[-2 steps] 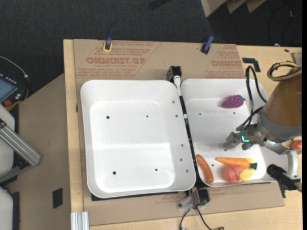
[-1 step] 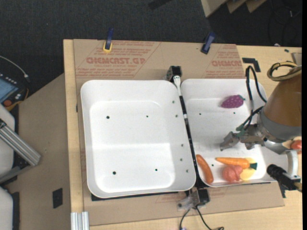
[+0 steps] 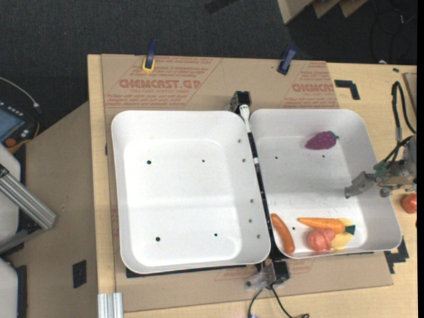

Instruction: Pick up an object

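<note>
A robot lab: two white bins (image 3: 179, 184) sit on a cardboard sheet (image 3: 218, 78) clamped by blue clips (image 3: 150, 59) to the worktop, with loose cables (image 3: 397, 111) and dark carpet (image 3: 99, 12).

Purple grape-like cluster (image 3: 321, 140) is lying alone in the far part of the right bin (image 3: 291, 132), well apart from the rest. Orange carrot (image 3: 322, 223) is lying flat near the bin's front edge, green tip pointing right. Pink-red rounded fruit (image 3: 319, 240) is sitting just in front of the carrot, touching a small yellow piece (image 3: 340, 241) on its right. Reddish sausage-shaped item (image 3: 283, 234) is lying at a slant by the front-left corner, near the carrot's blunt end.
</note>
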Controlling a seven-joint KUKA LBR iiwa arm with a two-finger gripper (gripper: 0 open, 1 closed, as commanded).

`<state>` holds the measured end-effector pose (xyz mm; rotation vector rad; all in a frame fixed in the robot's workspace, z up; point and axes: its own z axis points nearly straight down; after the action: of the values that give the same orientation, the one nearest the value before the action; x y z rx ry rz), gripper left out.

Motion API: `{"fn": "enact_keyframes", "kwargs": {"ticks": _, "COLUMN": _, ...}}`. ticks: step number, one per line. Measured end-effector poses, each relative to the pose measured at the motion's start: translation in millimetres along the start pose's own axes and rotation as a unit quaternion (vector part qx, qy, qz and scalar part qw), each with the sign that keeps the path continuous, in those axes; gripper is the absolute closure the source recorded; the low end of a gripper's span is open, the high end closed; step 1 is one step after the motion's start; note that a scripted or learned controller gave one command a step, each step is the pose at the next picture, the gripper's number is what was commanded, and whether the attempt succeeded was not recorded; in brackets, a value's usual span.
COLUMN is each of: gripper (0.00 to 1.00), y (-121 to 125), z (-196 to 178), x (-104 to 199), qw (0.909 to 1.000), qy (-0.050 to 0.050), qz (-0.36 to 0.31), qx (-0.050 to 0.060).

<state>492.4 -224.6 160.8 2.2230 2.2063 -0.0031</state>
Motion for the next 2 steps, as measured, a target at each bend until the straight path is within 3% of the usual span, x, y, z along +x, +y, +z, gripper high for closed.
{"fn": "enact_keyframes", "kwargs": {"ticks": 1, "gripper": 1.00, "y": 0.9, "z": -8.9, "x": 5.6, "qw": 1.0000, "qy": 0.002, "qz": -0.003, "qx": 0.000}}
{"fn": "enact_keyframes", "kwargs": {"ticks": 2, "gripper": 0.00, "y": 0.7, "z": -8.3, "x": 5.7, "qw": 1.0000, "qy": 0.002, "qz": -0.003, "qx": 0.001}}
